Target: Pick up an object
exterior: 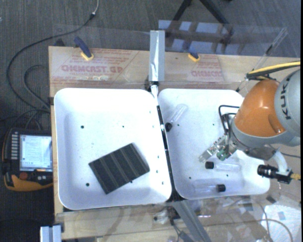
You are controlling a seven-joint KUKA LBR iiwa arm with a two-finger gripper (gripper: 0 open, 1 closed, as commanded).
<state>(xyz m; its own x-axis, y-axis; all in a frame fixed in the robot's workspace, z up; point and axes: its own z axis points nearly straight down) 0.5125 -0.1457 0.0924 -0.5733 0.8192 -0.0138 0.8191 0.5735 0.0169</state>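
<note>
Black, ribbed and rectangular, the flat grooved slab (119, 167) lies in the left white bin (76, 110), in the near half, turned at a slant so that its long edges run from lower left to upper right. It rests flat on the bin floor, well apart from the gripper.

Clear plastic items lie in the right white bin (202, 105): a transparent tube (178, 113) near the far left corner, tilted, and a second clear tube with a black cap (210, 188) along the near wall. A small black piece (209, 165) sits on the floor just beside the gripper tip.

The two-finger gripper (215, 153) hangs over the middle of the right bin, pointing toward the left and down. Its tip is small and cluttered with metal and green parts (whether the fingers are apart or closed cannot be told), and no object can be made out between them. Behind it, the orange band (260, 110) of the grey arm (295, 105) covers the right side of that bin.

A black divider strip (163, 130) runs between the two bins. A handheld control pendant with a lit screen (28, 158) lies on the floor to the left of the bench.
</note>
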